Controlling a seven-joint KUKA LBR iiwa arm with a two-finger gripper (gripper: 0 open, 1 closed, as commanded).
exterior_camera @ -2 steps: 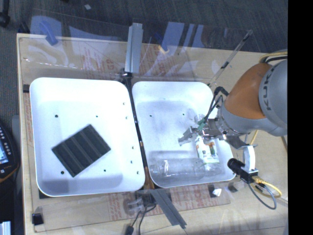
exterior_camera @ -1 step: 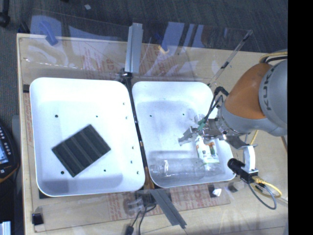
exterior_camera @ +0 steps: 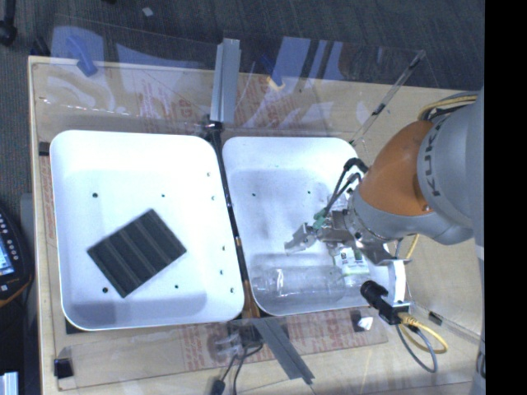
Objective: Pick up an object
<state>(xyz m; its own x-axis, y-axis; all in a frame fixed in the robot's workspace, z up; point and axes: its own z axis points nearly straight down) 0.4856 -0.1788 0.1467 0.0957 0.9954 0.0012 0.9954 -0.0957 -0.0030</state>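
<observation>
Two white bins sit side by side on the wooden bench (exterior_camera: 123,97); the left bin (exterior_camera: 74,163) holds a dark ribbed rectangular slab (exterior_camera: 136,252) lying flat and skewed, towards its near side; the right bin (exterior_camera: 272,159) holds a clear plastic bottle (exterior_camera: 300,282) lying on its side along the near wall; the grey arm (exterior_camera: 428,179) with its orange band reaches in from the right; its gripper (exterior_camera: 306,235) hangs low over the right bin, just beyond the bottle, nothing visibly between its fingers.

Right bin (exterior_camera: 247,159) open at its far half (clear bottle (exterior_camera: 300,283) blocks the near wall).
</observation>
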